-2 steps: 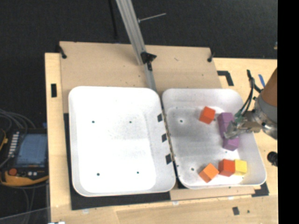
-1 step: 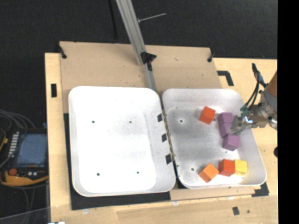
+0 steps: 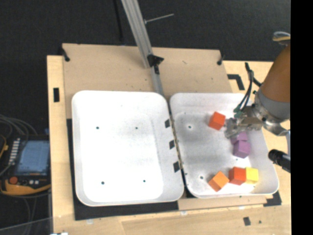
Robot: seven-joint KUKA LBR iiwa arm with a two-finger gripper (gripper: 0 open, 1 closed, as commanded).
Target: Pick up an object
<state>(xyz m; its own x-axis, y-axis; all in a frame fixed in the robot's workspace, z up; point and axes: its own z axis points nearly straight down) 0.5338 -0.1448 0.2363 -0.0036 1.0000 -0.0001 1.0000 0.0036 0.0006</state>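
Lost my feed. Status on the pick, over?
Tool low in right bin, directly over purple block. Grasp unconfirmed. Orange block just beside tool. Three more blocks near front wall.

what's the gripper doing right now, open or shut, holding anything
Gripper: low in the right bin, right above the purple block; open or shut cannot be told, and no grasp is visible.

A grey robot arm (image 3: 274, 109) with a broad orange band, dark cables trailing beside its metal gripper (image 3: 238, 127).
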